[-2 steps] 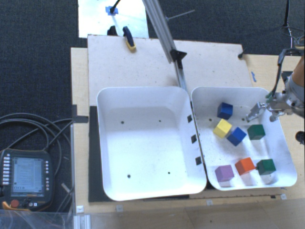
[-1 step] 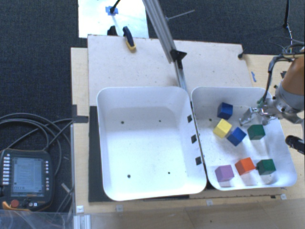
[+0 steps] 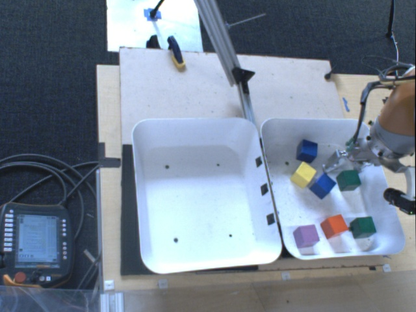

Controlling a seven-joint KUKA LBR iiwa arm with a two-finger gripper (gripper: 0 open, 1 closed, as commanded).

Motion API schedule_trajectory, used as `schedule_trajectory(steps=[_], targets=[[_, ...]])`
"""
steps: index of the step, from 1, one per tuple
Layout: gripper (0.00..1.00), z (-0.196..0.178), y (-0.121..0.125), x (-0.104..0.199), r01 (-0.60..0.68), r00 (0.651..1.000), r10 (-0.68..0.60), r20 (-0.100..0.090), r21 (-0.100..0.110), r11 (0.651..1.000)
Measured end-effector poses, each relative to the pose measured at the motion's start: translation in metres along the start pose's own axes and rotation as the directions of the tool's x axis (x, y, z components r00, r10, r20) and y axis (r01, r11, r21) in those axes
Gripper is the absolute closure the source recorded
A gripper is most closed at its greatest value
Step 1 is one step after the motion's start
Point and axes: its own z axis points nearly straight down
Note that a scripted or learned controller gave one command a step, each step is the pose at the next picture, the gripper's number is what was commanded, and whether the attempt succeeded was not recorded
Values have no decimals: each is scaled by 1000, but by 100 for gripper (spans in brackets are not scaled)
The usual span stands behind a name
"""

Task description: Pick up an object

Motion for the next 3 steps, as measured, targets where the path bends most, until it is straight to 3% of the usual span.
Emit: schedule_trajectory(steps=[1,3], targets=[[100,-12,1,0,2,1000,-2,2,-4,1000],[100,-107,12,0,2,1000,-2,1,-6,1000]])
